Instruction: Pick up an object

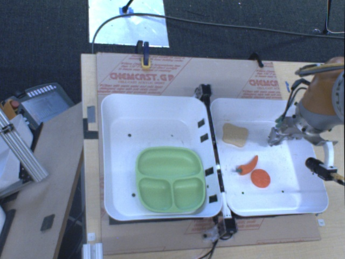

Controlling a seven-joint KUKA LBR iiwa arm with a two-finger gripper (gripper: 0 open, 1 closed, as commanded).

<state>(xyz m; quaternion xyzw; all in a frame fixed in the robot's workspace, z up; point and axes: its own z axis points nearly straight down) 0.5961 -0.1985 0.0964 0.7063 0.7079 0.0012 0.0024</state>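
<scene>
- The gripper (274, 139) hangs low at three o'clock of the right bin (302, 201); whether it is clenched, I cannot tell.
- Tan sponge (235, 135) sits at its nine o'clock.
- Toy carrot (248, 166) and orange disc (261, 178) lie toward seven.
- Green divided plate (170, 178) fills the left bin (118, 144).

Arm (323, 99) cut off by the right edge past its orange band. Gripper (274, 139), over the right bin (302, 201), too small to tell open or shut.
</scene>
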